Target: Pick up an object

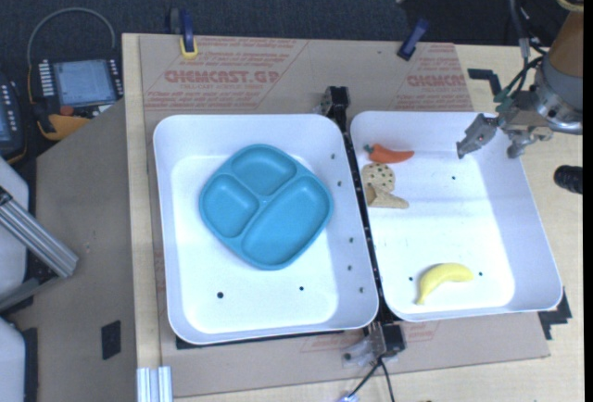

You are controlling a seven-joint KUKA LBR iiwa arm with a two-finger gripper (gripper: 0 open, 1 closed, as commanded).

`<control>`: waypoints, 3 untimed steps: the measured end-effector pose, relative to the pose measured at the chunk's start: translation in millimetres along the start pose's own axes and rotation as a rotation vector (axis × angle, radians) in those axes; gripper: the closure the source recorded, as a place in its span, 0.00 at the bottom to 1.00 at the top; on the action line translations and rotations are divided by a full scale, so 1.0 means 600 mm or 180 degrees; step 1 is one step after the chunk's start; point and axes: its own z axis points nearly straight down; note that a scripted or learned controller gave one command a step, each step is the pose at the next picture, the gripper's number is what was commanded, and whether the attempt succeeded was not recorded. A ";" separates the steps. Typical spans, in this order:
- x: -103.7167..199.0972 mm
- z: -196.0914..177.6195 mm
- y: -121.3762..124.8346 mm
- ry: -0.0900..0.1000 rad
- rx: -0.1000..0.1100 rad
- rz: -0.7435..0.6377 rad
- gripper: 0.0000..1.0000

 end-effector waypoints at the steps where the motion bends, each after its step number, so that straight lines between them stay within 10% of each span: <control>1: 0.001 -0.014 0.005 -0.0009 -0.0045 -0.0011 0.00; 3: 0.006 0.162 0.001 -0.0005 -0.0033 -0.0010 0.00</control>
